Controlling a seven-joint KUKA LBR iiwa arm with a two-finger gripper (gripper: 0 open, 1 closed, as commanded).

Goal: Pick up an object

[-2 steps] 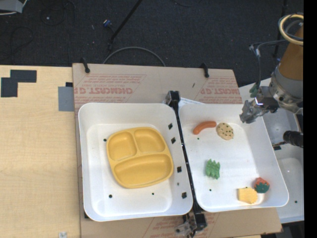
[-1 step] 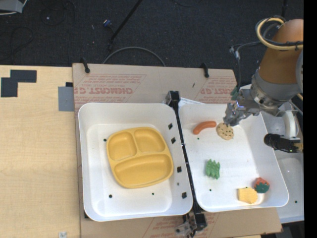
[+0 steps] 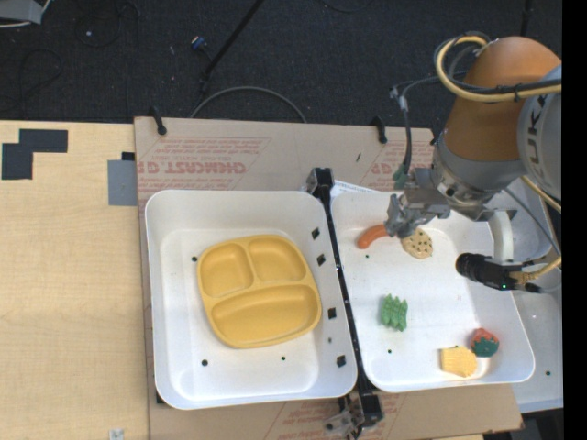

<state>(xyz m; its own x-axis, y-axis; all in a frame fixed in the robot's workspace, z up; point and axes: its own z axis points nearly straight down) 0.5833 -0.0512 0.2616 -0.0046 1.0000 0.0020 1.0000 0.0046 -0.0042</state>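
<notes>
Gripper: we see our gripper (image 3: 404, 223) low in the right bin (image 3: 514, 374), near the bin's top edge.
Fingers: dark and bunched up from this angle — we cannot tell how far apart they are, and we see nothing between them.
Nearest things: the sausage (image 3: 372, 236) and the cookie (image 3: 418, 243) — one on each side of the gripper tip.
Sausage: it lies just to the left of the tip and a bit lower in the picture, maybe touching it. Its long way runs mostly left to right, tipped up a little at the right end.
Cookie: it sits just to the right of the tip and a bit below, very close too.
What the move turns on: we think the tip is between the two, not over either one. To grab the sausage we would slide a little left and close across its thin way.
Far things: the green toy (image 3: 394, 312), the yellow block (image 3: 459, 362) and the red and green toy (image 3: 485, 343) lie well apart from the tip.
Left bin: the left bin (image 3: 174, 246) holds a yellow tray (image 3: 259, 290).
</notes>
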